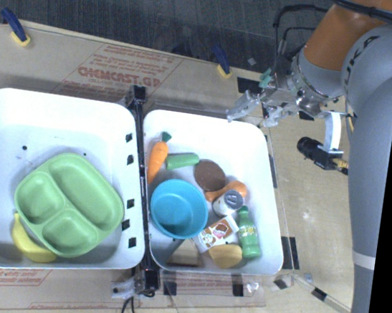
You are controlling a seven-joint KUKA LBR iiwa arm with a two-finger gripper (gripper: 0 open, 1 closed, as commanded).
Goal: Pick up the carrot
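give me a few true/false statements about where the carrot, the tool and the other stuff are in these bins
1. The orange carrot with a green top lies in the right white bin, near its left wall. True.
2. The two-finger tool holds the carrot. False: the tool is above the right bin's far rim, apart from the carrot, with nothing seen between its fingers.
3. The green divided plastic tray sits in the left white bin. True.
4. The round blue bowl is in the left bin. False: it sits in the right bin, just in front of the carrot.
5. The small green bottle lies beside the green tray. False: it lies in the right bin, near its right wall.
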